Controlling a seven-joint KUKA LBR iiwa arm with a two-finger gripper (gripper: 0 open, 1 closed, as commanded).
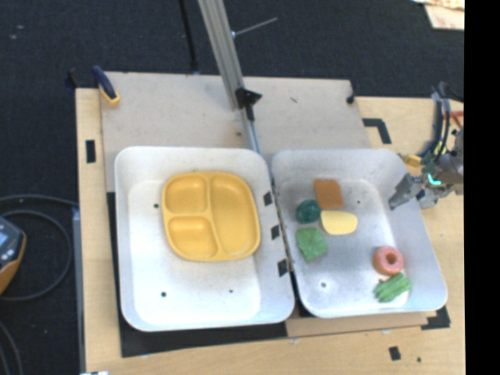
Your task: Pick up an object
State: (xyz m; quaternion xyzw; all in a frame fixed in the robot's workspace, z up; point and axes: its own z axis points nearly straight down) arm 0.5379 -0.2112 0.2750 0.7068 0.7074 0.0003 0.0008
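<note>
The right bin (355,295) holds several small objects: an orange-brown block (328,193), a dark teal lump (308,210), a pale yellow piece (339,223), a green leafy piece (312,244), a pink ring (387,260) and a green piece (392,287). My gripper (408,191) hovers at the bin's right rim, apart from all of them, with nothing seen between its fingers. Cables and the wrist sit just behind it at the view's right.
The left bin (141,287) carries a yellow divided plate (211,215). A slanted metal post (223,45) rises behind the bins. A blue-and-yellow clamp (105,84) sits at the bench's back left corner.
</note>
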